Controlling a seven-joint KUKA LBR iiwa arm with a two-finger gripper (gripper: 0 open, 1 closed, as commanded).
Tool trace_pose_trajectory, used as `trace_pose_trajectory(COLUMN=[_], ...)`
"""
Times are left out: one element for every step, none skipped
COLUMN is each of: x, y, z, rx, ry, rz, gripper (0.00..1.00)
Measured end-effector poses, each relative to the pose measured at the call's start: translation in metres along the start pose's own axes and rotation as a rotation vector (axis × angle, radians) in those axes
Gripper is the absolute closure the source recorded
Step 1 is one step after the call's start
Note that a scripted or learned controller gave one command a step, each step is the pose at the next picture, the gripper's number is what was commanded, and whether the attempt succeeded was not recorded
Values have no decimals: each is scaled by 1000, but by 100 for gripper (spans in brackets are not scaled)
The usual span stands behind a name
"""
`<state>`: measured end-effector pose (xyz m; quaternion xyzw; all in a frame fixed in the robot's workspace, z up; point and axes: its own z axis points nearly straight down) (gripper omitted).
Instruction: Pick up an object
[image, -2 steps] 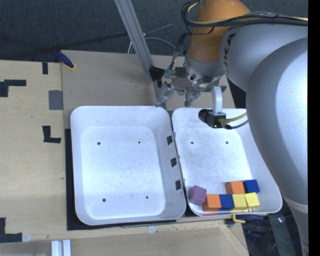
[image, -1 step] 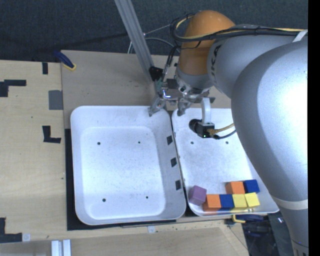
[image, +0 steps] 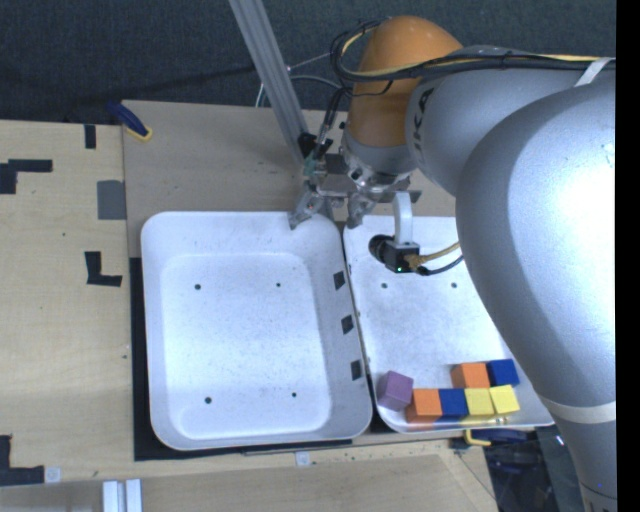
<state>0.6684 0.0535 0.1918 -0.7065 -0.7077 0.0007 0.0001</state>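
Several small blocks lie at the near end of the right bin (image: 425, 320): a purple block (image: 397, 388), an orange block (image: 427, 402), a blue block (image: 453, 402) and a yellow block (image: 479, 401), with another orange block (image: 469, 376) and blue block (image: 502, 372) behind them. My gripper (image: 326, 213) hangs over the far end of the seam between the two bins, well away from the blocks. Its fingers are spread open and nothing is between them. The left bin (image: 150, 240) lies below and to its left.
A slanted metal pole (image: 270, 70) rises behind the gripper. A black cable plug (image: 393, 250) hangs over the right bin's far end. The large grey arm (image: 540, 220) covers the right bin's right side. A blue-and-yellow tool (image: 130, 118) lies on the bench at far left.
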Motion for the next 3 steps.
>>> trace_pose_trajectory(x=[5, 34, 48], y=[-24, -36, -72], z=[0, 0, 0], rx=[2, 2, 4], ry=[0, 1, 0], rz=[2, -2, -1], gripper=[0, 0, 0])
